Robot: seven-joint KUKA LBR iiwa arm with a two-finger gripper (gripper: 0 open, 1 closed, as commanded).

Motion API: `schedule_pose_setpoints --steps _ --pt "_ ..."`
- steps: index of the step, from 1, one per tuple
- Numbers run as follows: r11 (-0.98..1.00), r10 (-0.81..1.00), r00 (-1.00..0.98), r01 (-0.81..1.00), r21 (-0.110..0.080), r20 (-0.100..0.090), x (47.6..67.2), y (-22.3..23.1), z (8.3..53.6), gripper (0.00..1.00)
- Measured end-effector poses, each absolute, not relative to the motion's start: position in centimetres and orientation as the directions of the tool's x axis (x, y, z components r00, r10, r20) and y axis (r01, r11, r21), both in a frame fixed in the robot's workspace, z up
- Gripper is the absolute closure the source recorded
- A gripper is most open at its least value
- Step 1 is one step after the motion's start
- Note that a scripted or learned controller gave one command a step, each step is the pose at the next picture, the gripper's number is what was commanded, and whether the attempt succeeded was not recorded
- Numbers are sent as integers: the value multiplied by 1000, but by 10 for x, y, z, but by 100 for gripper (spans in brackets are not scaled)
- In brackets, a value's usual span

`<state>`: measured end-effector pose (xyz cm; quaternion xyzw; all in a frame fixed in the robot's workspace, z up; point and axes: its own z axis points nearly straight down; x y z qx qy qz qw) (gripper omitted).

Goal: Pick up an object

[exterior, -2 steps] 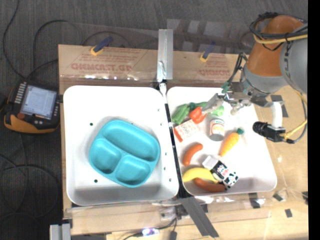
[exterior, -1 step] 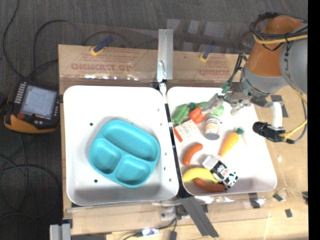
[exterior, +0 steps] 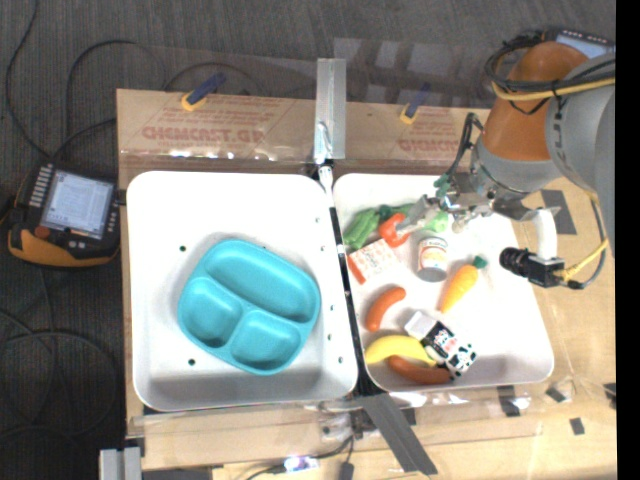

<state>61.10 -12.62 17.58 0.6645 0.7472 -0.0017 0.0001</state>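
The right bin (exterior: 520,318) holds several toy foods. A green vegetable (exterior: 362,226) and a red piece (exterior: 392,230) lie at its far left, with a red-and-white packet (exterior: 370,261) just in front of them. A small white jar (exterior: 432,255) stands mid-bin beside an orange carrot (exterior: 460,284). Nearer the front lie an orange sausage (exterior: 385,306), a yellow banana (exterior: 393,348), a brown hot dog (exterior: 420,371) and a black-and-white cow toy (exterior: 450,348). My gripper (exterior: 445,208) hangs over the bin's far side, just above the jar and right of the red piece.
The left bin (exterior: 160,218) carries a turquoise compartment plate (exterior: 250,305). A metal divider (exterior: 335,258) runs between the bins. Cardboard (exterior: 230,128) lines the back. A handheld pendant (exterior: 70,213) lies off the bench at far left. Cables and a black connector (exterior: 525,261) hang off the arm at right.
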Motion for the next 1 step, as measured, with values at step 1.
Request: schedule_pose_setpoints --steps 1 --pt "-199 980 199 980 -1 -4 658 -108 259 0"
